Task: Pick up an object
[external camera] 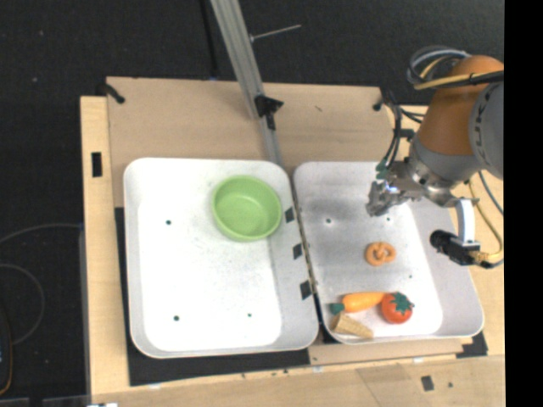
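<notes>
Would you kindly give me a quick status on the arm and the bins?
Gripper over right bin, nothing seen in it. Pretzel, carrot, tomato near front. Green bowl in left bin.

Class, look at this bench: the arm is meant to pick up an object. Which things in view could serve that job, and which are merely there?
Belonging to the job:
end effector
orange pretzel toy
toy carrot
toy tomato
tan wedge
green bowl

Merely there:
left bin
right bin
metal pole
wooden bench
</notes>
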